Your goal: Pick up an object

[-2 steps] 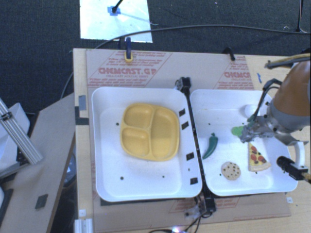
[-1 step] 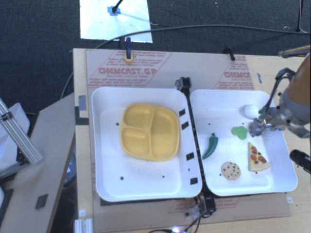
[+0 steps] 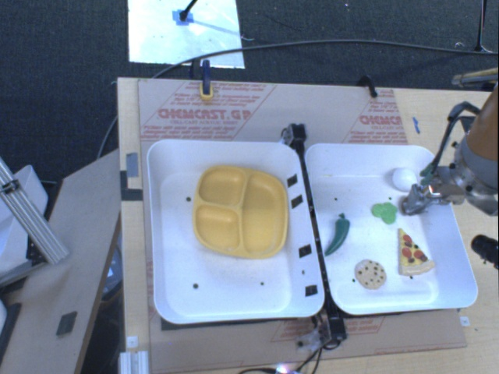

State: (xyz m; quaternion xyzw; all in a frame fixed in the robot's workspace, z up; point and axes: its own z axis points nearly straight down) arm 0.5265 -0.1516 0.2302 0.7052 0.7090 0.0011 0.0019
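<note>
Over right bin (image 3: 460, 287), end effector (image 3: 413, 202) hangs by green piece (image 3: 383, 212) and white ball (image 3: 403, 178); can't tell its state. Green piece looks flat, light, stiff, so pinch across edges. Pizza (image 3: 412, 252), cookie (image 3: 369, 273), pepper (image 3: 338, 234) lie nearby.

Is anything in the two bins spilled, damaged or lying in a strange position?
Nothing stands out. The yellow divided plate lies flat in the left bin. In the right bin, the green pepper, cookie, pizza slice, white ball and small green piece lie apart, none damaged.
</note>
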